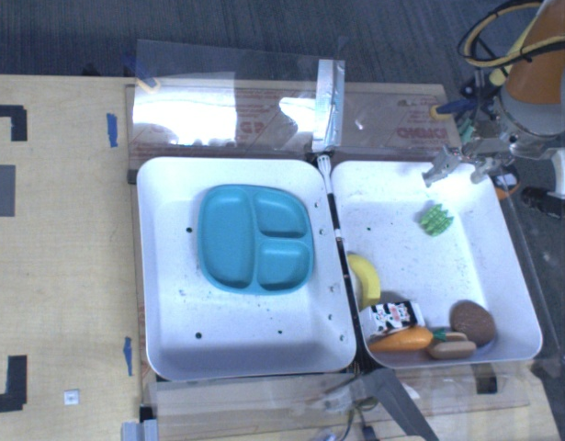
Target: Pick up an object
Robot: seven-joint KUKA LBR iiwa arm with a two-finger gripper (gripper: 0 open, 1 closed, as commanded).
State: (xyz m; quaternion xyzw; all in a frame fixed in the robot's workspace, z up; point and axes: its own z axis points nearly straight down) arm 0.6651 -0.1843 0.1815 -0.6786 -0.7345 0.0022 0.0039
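Spanning the bench, the left bin (163,246) holds a blue divided plate (256,238), and the right bin (502,246) holds the small things. The arm (539,72) is cut off at the upper right; its gripper (461,165) hangs over the right bin's far edge, with its state too blurred to read. A carrot (401,340) lies lengthwise along the near wall, its green end toward the right, beside a brown ball (472,322), a banana (364,278) and a green piece (435,220).

Arm (539,72) cut off at right edge, banana (363,278) partly hidden
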